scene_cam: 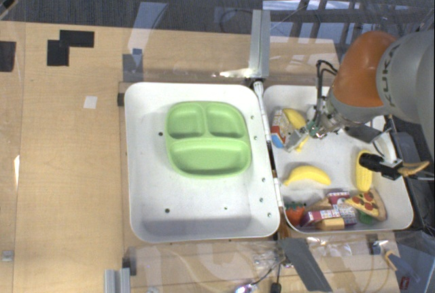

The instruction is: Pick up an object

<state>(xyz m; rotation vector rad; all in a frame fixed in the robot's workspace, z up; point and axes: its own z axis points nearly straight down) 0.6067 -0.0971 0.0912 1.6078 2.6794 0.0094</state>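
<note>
The counter [61, 149] is pale wood with black blocks [70, 45] marked near its far left edge and a small white square [90, 102] further in. 2 shallow white bins sit on it, touching side by side: the left bin [146, 217] and the right bin [401, 217]. A metal bracket [260, 40] stands upright behind their shared edge.

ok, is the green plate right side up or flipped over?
Right side up: the green plate in the left bin shows three hollow compartments facing the camera.
</note>
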